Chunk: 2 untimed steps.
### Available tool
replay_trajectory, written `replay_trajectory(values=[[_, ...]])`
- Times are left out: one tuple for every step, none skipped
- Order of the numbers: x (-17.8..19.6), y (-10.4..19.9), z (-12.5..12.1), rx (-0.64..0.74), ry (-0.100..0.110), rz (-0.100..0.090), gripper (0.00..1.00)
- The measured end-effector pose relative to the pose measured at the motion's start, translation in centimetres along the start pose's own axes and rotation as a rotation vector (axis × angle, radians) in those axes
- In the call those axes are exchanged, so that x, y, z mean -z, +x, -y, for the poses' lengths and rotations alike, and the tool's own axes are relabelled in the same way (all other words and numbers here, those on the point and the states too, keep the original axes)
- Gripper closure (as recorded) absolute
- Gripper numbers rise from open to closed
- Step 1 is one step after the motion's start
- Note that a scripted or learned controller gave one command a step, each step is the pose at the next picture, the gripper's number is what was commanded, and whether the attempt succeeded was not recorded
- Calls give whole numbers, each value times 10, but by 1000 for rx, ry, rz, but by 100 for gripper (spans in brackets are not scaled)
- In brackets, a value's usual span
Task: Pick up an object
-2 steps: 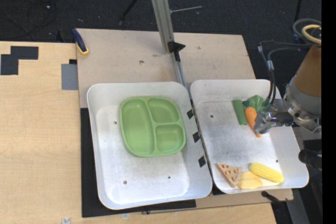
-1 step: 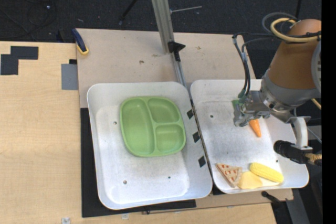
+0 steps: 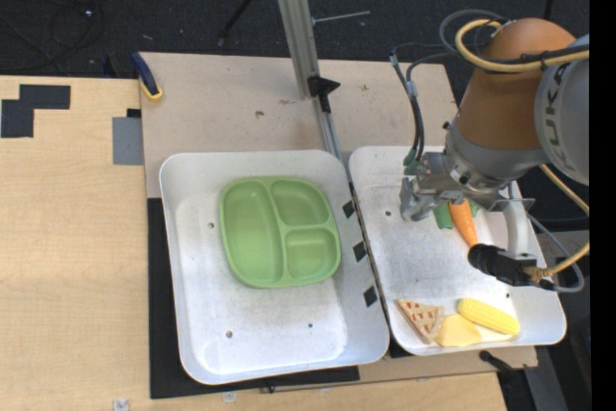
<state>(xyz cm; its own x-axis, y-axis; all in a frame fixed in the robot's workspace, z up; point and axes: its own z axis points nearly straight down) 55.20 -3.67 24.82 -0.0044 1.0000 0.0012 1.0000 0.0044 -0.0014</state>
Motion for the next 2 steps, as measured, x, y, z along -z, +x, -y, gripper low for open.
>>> replay_trajectory(values=[[-15,48,-21,0,1,1,100],[-10,101,-45,0,0,1,100]])
